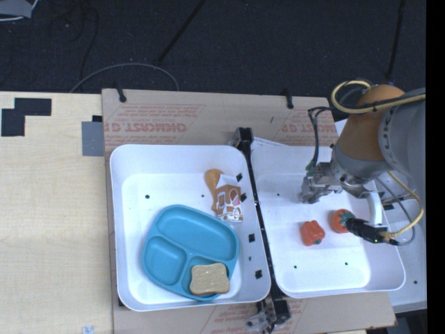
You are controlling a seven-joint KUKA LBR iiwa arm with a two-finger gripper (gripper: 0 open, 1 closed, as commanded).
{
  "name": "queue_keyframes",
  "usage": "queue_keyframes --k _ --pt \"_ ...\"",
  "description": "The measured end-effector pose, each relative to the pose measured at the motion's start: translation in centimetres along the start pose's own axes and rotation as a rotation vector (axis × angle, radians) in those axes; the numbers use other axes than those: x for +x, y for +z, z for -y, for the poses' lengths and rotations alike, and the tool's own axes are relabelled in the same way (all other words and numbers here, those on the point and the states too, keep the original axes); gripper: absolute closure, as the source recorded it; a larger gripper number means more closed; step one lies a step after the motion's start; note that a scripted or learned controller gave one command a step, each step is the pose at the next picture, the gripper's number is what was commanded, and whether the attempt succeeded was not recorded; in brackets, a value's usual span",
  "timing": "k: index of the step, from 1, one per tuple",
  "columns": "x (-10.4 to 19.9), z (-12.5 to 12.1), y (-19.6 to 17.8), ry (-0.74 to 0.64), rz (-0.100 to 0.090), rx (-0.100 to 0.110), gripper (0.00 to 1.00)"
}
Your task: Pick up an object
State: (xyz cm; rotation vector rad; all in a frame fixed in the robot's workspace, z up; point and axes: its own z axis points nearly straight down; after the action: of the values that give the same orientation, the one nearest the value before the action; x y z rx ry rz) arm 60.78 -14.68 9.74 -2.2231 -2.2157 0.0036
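Gripper (314, 190) low over the right bin (389, 278), near its back half, nothing seen between its tips. Hard to tell whether apart or together: too dark and small. Closest thing to pick: red pepper-like piece (312, 232), just in front of the gripper on the bin floor, roughly blocky, no clear long axis. Second red-orange piece (341, 220) further right, partly covered by cable. Wrist largely hidden by the orange band (361, 134).

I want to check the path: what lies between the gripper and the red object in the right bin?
In the camera view, the gripper hangs above the red object. Between them lies bare white floor of the right bin.
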Motion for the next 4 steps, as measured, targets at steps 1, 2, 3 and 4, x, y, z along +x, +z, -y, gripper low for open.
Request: queue_keyframes --k 1,2,3,4 --pt "-0.3 -0.3 -6.3 -0.002 0.001 -0.007 1.0" --pt "-0.1 -0.6 -10.7 -0.005 0.001 -0.006 1.0" --pt "-0.2 -0.7 -15.2 -0.005 0.001 -0.006 1.0" --pt "5.3 -0.6 -15.8 -0.008 -0.002 -0.001 1.0"
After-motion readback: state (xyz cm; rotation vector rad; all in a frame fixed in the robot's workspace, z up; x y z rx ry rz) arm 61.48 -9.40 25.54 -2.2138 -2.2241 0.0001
